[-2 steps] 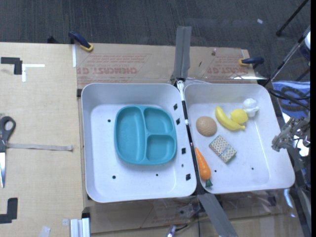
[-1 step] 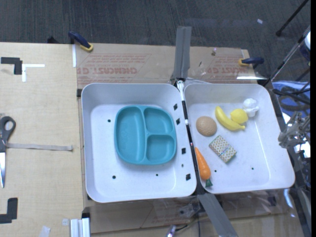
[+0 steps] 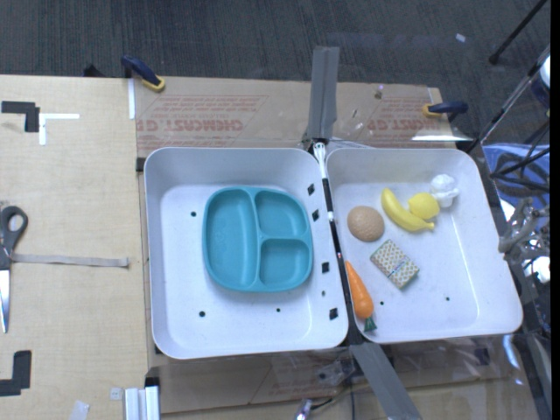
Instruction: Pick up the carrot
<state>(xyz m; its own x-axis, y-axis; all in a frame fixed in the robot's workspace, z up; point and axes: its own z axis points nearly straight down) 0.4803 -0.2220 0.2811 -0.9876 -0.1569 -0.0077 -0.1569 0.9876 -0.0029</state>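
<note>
Lying against the left wall of the right bin (image 3: 464, 318), the carrot (image 3: 359, 293) sat at that bin's near corner, its green end pointing toward the near rim. How it lay relative to my jaws I could not tell, nor whether they stood wide or narrow; nothing showed the carrot held between them.

Counting what lay about: one carrot; one small patterned box (image 3: 395, 263) just beside it, apart from it; one brown round piece (image 3: 366, 223) beyond the carrot's orange tip; one banana (image 3: 401, 212); one yellow lemon-like piece (image 3: 424, 205) touching the banana; and one white lump (image 3: 444, 186) against that. That made six things in the right bin.

The left bin (image 3: 175, 313) held one teal plate (image 3: 258, 238) with three compartments. Two bins stood side by side, walls touching. One pair of scissors (image 3: 9, 234) lay on the bench, well apart from both bins.
</note>
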